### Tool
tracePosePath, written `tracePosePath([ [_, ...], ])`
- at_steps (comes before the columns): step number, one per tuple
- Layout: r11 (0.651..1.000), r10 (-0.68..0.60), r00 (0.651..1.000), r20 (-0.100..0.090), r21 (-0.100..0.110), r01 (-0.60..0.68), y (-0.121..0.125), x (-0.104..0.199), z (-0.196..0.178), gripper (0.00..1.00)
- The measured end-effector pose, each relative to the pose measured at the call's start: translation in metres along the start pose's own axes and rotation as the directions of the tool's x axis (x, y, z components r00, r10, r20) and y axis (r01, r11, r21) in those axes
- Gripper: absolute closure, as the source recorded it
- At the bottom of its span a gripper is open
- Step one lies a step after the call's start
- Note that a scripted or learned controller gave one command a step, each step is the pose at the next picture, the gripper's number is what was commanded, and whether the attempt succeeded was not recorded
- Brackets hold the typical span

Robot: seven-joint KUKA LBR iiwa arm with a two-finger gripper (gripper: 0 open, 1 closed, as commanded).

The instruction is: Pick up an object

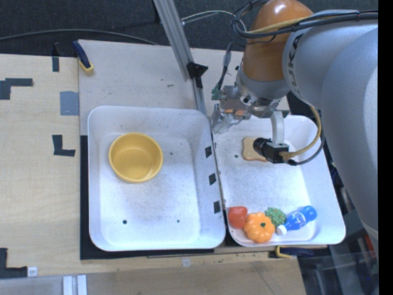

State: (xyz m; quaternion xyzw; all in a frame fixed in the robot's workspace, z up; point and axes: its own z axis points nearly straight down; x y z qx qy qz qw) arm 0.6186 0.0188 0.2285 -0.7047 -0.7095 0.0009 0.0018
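My gripper (222,120) hangs below the orange-banded wrist, over the far left corner of the right bin (319,183), close to the wall shared with the left bin. A tan flat piece (250,149) lies just to its right, partly hidden by a black cable fitting. At the right bin's near edge sit a red item (237,216), an orange pumpkin (259,227), a small green item (276,215) and a blue bottle (298,218) with a white cap. A yellow bowl (136,157) rests in the left bin (98,183).
A slanted metal pole (178,35) rises behind the bins, ending near the gripper. The bulky grey arm covers the right side of the view. A blue and yellow tool (83,56) lies on the bench at the back left.
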Motion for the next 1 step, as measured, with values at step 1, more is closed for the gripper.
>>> tracePosePath([
  [1, 1.0, 0.0, 1.0, 0.0, -0.003, 0.0, 0.0041, 0.0498, -0.0083, 1.0],
])
